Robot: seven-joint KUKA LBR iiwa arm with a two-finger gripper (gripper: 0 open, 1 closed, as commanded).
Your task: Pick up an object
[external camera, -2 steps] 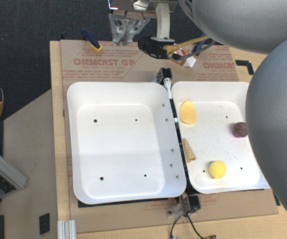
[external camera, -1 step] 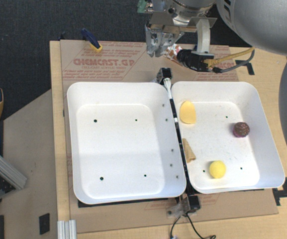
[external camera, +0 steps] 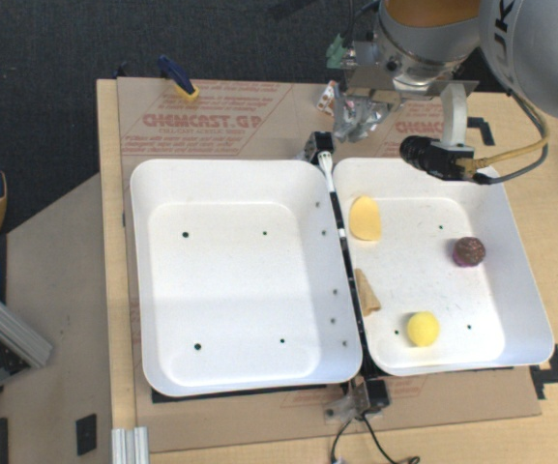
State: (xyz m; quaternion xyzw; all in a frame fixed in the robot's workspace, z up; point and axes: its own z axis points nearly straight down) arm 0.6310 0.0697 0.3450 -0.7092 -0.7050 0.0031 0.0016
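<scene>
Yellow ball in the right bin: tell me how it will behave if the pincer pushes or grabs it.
The yellow ball looks round, so a nudge would probably send it rolling across the right bin. Its curved sides may slip out of a two-finger grip unless centred. It sits apart from the purple ball and the wedge, so rolling could carry it toward either.

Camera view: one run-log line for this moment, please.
gripper: above right bin's far edge | right bin: yellow ball, purple ball
</scene>
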